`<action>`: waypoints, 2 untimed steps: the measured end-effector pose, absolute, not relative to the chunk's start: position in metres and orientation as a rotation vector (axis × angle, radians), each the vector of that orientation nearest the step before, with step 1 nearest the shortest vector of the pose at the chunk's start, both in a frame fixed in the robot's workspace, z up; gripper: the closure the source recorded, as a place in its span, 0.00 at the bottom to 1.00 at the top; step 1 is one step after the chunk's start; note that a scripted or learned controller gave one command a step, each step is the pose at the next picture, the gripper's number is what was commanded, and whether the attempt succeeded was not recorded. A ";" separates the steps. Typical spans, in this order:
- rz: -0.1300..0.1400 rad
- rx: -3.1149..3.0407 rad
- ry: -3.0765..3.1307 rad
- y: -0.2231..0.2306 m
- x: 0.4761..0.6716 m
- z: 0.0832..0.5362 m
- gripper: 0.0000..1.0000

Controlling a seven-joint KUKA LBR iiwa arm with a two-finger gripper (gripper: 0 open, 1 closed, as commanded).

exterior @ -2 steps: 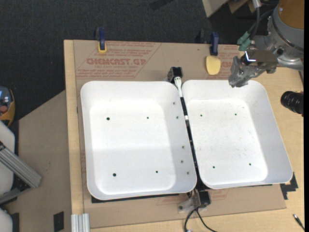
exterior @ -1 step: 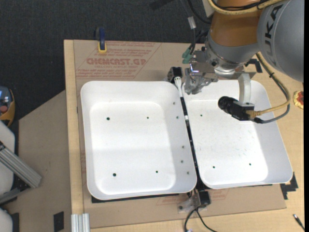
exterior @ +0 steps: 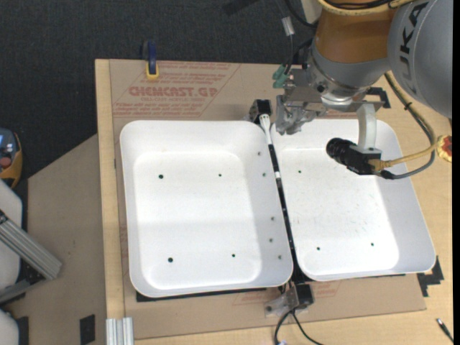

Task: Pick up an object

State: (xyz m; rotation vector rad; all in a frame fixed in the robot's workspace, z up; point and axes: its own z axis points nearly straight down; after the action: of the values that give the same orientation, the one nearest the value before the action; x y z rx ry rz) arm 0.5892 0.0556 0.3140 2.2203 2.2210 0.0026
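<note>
My gripper (exterior: 289,119) hangs under the grey wrist and its orange band (exterior: 356,20), over the back left corner of the right bin (exterior: 359,221). It sits close to the divider where the two bins meet. I see nothing between or under the gripper. The white floors of the right bin and the left bin (exterior: 194,207) show just small dark dots, with no loose object that I can make out.
A black cylindrical part (exterior: 351,155) with a yellow cable (exterior: 413,165) juts from the wrist over the right bin. A small black fixture (exterior: 259,110) sits behind the bins' shared corner. The bins rest on a cardboard sheet (exterior: 180,88) held by a blue clamp (exterior: 151,57).
</note>
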 end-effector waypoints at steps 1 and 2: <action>-0.002 2.223 2.223 0.055 0.567 0.326 1.00; -0.003 2.225 2.222 0.050 0.538 0.335 1.00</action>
State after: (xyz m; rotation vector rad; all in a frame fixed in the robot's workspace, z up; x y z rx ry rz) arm 0.5377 0.0505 0.3354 2.2249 2.2220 -0.0027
